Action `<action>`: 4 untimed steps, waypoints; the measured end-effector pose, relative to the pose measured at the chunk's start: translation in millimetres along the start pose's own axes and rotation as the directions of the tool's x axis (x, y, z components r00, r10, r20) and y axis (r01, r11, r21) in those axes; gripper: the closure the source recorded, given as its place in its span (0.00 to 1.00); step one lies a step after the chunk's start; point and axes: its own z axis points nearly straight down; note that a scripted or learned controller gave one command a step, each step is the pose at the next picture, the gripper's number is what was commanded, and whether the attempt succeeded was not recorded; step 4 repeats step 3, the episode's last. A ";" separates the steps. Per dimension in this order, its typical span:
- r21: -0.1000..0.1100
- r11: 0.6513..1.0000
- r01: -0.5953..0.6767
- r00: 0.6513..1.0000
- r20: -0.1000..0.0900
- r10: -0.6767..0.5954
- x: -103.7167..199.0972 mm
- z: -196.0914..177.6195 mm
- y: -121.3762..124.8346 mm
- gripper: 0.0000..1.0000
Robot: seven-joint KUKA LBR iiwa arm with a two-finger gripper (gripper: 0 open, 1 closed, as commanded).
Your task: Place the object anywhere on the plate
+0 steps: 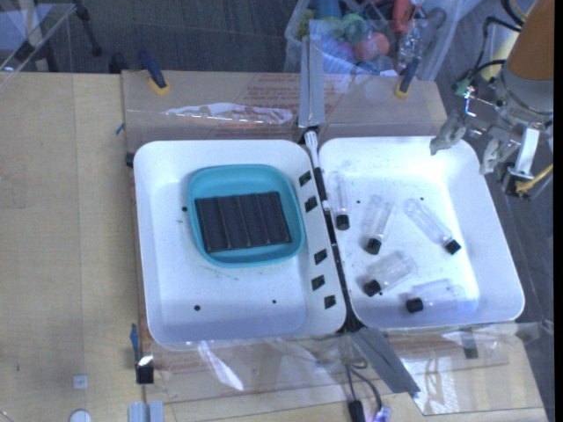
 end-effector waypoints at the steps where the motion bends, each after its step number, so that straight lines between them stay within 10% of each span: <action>1: -0.005 0.999 -0.037 0.999 0.000 0.037 -9.9 -3.0 5.3 0.00; 4: 0.000 0.993 -0.121 0.993 0.000 0.121 17.4 -11.3 -8.2 0.00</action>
